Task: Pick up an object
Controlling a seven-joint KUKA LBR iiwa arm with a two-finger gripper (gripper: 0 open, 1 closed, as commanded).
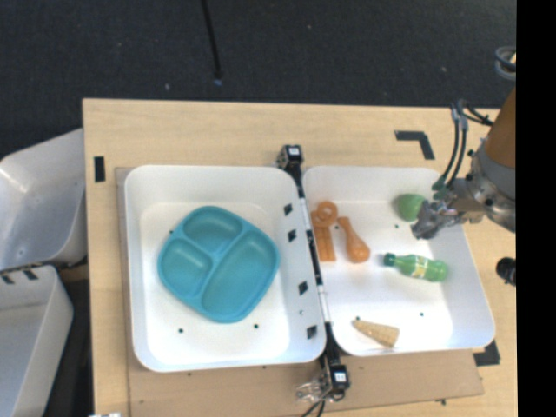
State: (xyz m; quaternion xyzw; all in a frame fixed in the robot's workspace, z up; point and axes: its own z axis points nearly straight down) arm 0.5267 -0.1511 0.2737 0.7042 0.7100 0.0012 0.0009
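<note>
The right bin [460, 320] holds a green bottle [417, 267] lying on its side, a round green object [409, 205] near the back, two orange pieces [334, 231] by the divider and a tan cone-shaped piece [377, 332] near the front. My gripper [428, 223] hangs at the bin's right side, just right of the round green object and just above the bottle's far end. Nothing shows between its fingers from here.
The left bin [143, 320] holds a teal divided plate [218, 263]. A hinged divider [306, 259] runs between the bins. Cables and the arm's wrist [486, 181] crowd the right edge. A white container [35, 207] stands left of the bench.
</note>
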